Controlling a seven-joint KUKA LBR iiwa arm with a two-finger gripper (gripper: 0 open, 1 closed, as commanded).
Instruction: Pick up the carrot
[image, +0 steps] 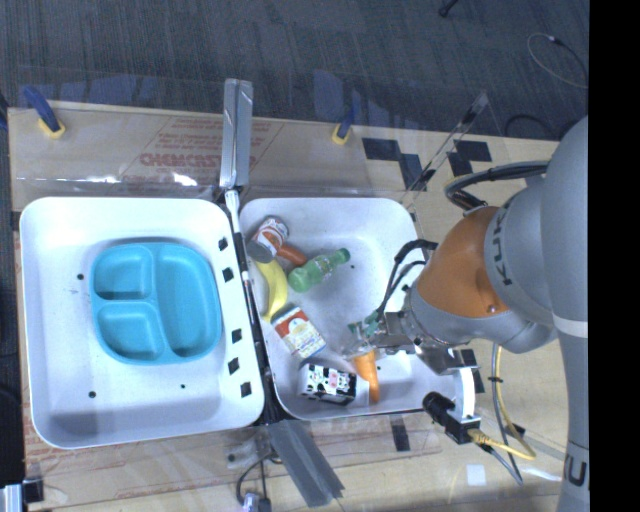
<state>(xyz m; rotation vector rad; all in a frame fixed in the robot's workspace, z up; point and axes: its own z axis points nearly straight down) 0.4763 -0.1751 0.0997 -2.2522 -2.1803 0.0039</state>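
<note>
The carrot (369, 375) is a short orange piece lying near the front wall of the right bin (385, 225), just right of a black-and-white carton (329, 382). My gripper (364, 338) hangs directly over the carrot's upper end, low in the bin, and its tip meets or hides the top of the carrot. The arm's orange band (455, 275) and grey wrist cover the bin's right side.
In the right bin also lie a can (270, 238), a green bottle (320, 268), a banana (273, 288) and a red-and-white box (300, 332). The left bin (50, 330) holds a blue divided plate (155, 300). A divider rail (240, 290) separates the bins.
</note>
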